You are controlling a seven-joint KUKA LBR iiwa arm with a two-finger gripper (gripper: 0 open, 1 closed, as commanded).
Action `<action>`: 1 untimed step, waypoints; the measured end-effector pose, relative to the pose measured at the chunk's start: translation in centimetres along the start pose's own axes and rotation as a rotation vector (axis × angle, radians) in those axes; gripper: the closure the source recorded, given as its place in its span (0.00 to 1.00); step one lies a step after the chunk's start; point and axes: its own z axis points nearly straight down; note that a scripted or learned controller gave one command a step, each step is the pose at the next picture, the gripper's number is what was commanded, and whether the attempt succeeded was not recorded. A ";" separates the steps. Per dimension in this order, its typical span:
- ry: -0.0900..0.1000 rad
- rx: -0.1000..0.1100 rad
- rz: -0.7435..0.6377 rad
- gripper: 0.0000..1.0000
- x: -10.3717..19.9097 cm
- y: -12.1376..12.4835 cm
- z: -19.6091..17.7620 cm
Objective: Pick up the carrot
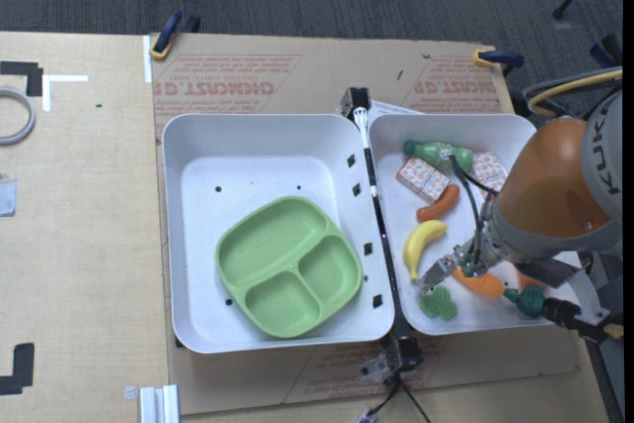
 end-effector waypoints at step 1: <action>0.000 0.000 0.000 0.00 0.0 0.0 0.0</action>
